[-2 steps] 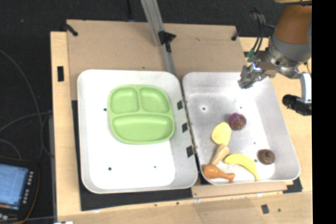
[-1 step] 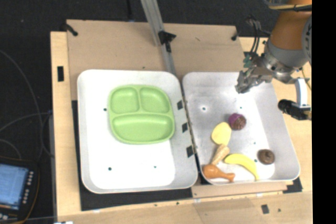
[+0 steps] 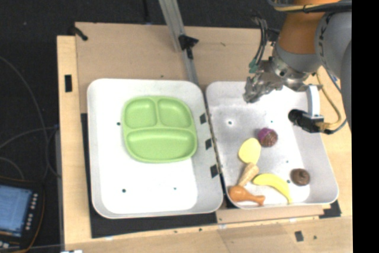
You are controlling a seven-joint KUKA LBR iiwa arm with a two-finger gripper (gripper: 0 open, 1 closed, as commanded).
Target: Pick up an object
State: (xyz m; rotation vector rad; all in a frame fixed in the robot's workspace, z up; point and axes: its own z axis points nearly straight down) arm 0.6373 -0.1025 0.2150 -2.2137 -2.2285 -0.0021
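A: Two white bins sit side by side. What's in the left bin (image 3: pixel 106 186)?

B: One green plate (image 3: pixel 160 130) with three compartments, lying flat toward the bin's 12 o'clock side. Nothing rests in its compartments.

A: And the right bin (image 3: pixel 228 106)?

B: Five things, all bunched toward 6 o'clock. One purple ball (image 3: pixel 268 137) near the middle. One yellow piece (image 3: pixel 249 151), just at its 8 o'clock. One tan stick (image 3: pixel 246 175) touching the yellow piece from below. One banana (image 3: pixel 273 184), at 5 o'clock from the stick. One drumstick (image 3: pixel 246 195), orange-brown, against the bin's near wall at 7 o'clock. Make that six: one brown lump (image 3: pixel 300 176) sits alone at 4 o'clock, close to the right wall.

A: Where's the gripper (image 3: pixel 254 92)?

B: Over the right bin's 12 o'clock end, well apart from all six items. Nothing is between its fingers.

A: Jaws spread or pressed?

B: Can't tell; the tips are a dark blur against the white floor.

A: Anything else?

B: A metal pole (image 3: pixel 169 3) slants in from 12 o'clock, ending above the gap between the bins.
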